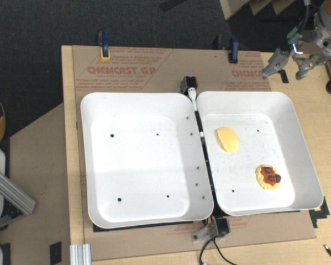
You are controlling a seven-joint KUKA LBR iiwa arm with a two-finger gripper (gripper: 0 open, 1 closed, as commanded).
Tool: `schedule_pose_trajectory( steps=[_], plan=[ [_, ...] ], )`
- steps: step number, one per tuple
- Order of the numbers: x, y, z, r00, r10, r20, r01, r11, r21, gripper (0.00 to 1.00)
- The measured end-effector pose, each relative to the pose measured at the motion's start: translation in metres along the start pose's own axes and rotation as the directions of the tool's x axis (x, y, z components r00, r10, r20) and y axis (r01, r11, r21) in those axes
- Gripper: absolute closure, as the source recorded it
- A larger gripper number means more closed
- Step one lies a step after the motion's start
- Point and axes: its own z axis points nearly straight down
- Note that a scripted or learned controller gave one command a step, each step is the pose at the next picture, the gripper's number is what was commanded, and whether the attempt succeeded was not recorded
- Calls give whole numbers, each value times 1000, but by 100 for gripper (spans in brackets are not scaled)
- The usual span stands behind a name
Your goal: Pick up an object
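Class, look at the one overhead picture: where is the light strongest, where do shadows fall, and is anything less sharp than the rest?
Camera view: the left bin shows a brighter band across its lower floor, dimmer above; the yellow piece and the yellow-and-red piece in the right bin cast only faint shadows; the hand at top right looks slightly soft.

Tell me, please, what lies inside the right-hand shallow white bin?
The right-hand shallow white bin holds a pale yellow oval piece and a yellow round piece with red spots, lying apart. Their undersides are hidden.
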Motion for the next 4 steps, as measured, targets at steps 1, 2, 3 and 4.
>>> schedule_pose_trajectory(
  steps=[1,2,3,4],
  plan=[
    [-3,-3,1,1000,5,0,-5,1000,17,100],
    [47,-49,1,1000,5,-5,-5,1000,27,100],
    [53,-30,-142,1000,4,0,-4,1000,2,100],
    [131,-4,-8,1000,-1,-7,1,999,34,100]
  ],
)
